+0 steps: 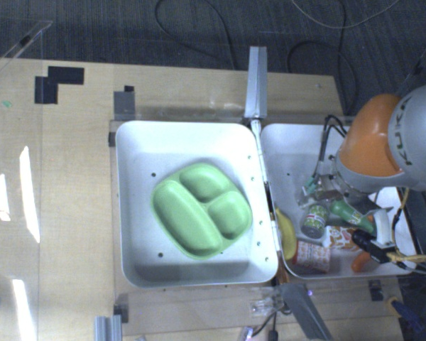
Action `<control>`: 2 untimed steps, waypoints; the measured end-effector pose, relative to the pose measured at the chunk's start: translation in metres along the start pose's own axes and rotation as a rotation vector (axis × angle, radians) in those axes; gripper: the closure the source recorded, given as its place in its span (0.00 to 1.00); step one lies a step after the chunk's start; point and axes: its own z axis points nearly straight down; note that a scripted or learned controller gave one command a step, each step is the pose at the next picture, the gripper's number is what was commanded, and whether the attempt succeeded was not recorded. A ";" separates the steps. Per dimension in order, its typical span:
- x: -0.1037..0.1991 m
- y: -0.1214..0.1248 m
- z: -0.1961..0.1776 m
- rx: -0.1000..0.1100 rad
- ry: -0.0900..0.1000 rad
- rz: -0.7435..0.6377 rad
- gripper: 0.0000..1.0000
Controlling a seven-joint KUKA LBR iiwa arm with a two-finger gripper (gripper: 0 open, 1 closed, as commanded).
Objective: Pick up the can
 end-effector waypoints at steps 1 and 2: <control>0.023 0.027 -0.084 0.016 0.003 -0.111 1.00; 0.022 0.026 -0.084 0.016 0.003 -0.111 0.00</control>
